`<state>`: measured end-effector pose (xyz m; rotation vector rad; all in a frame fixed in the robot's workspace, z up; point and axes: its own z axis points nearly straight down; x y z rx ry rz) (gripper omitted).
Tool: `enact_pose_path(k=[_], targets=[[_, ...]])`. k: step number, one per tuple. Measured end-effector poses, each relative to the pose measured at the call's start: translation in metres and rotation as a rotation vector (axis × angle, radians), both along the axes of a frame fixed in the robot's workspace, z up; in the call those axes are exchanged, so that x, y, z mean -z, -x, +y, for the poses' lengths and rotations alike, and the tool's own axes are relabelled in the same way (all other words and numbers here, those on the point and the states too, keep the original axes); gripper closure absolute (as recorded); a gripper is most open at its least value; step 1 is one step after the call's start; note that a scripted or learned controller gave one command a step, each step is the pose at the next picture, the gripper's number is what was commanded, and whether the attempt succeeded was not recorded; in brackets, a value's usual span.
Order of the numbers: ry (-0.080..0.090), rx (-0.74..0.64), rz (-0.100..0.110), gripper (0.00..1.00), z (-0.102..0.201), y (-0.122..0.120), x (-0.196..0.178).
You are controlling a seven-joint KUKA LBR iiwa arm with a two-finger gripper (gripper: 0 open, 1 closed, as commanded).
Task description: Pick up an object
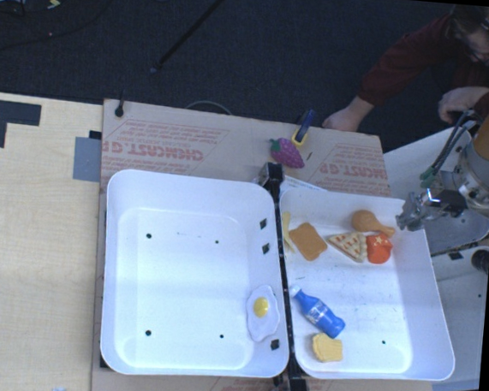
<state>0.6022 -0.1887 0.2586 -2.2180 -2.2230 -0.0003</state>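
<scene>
**Arm at edge of right bin, food items untouched**

Camera view: gripper (408, 216) sits just outside the upper right rim of the right bin (424, 337), near the drumstick. Can't tell if the tool is apart or together; it's small and blurred here. Nothing visible in its grasp.

All places rel. to the right bin:
- Drumstick (366, 220), tan, in the upper part, close to the far wall.
- Red tomato (379, 250), just below the drumstick, touching or nearly touching the pizza slice (349, 244) on its left.
- Toast (307, 240), brown, upper left part, just left of the pizza slice.
- Blue bottle (318, 313), lying on its side, lower left part.
- Yellow cheese wedge (327, 349), just below the bottle, near the front wall.
- Fried egg (262, 311), outside it, in the left bin (130, 222), against the divider side, w/ yolk up.
- Purple grapes (288, 152), outside, on the cardboard sheet (189, 146) beyond the far left corner, next to a blue-yellow tool (302, 129).

A person's hand (342, 120) rests on the cardboard's far edge, beyond the bin.
</scene>
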Motion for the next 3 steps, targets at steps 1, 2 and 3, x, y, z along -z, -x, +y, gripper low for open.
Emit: enact_pose_path(k=[1, 2, 3], targets=[[0.000, -0.001, 0.000, 1.00, 0.036, -0.032, 0.023], [-0.003, 0.006, 0.015, 1.00, 0.019, 0.049, 0.098], [-0.001, -0.002, 0.001, 1.00, 0.062, -0.013, 0.172]])
